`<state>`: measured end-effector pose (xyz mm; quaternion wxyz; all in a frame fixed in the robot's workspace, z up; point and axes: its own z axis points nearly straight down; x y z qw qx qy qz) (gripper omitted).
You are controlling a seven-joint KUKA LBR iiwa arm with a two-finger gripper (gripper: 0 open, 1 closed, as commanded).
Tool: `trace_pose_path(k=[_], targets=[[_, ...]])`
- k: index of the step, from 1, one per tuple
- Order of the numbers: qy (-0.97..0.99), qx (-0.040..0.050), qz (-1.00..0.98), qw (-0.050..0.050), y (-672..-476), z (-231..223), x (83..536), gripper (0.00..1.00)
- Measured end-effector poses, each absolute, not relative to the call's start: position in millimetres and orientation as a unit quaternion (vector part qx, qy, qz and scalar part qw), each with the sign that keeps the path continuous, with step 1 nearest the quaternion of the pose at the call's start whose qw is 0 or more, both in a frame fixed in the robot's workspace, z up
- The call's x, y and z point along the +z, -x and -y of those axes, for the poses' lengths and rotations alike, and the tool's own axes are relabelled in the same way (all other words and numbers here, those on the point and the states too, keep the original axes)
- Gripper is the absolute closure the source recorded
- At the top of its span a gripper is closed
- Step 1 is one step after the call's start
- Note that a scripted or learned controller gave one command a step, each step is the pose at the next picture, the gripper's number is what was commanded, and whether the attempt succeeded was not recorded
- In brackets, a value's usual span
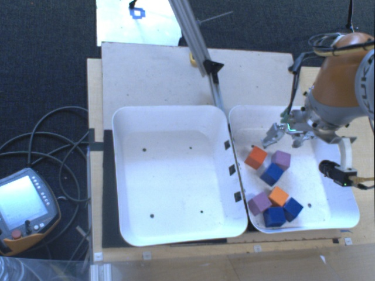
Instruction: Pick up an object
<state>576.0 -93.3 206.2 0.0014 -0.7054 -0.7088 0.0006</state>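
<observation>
Several small cubes lie in the right bin (340,212). An orange cube (256,157), a purple cube (282,158) and a blue cube (272,173) cluster near the bin's middle. Nearer the front edge sit another orange cube (279,195), a purple cube (258,203) and two blue cubes (274,216) (293,208). My gripper (284,139) hangs over the bin's back part, just above and behind the orange and purple cubes. It is open, with nothing between its fingers.
The left bin (126,215) stands beside the right one, divided from it by a raised rim (234,168). A slanted metal pole (190,31) crosses the back of the bench. A teach pendant (23,206) and cables lie on the floor at left.
</observation>
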Motion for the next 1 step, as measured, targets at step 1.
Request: trace_pose_path(k=[1], targets=[[0.706,-0.0006,0.708,0.0,-576.8,93.5,208.2,0.0]])
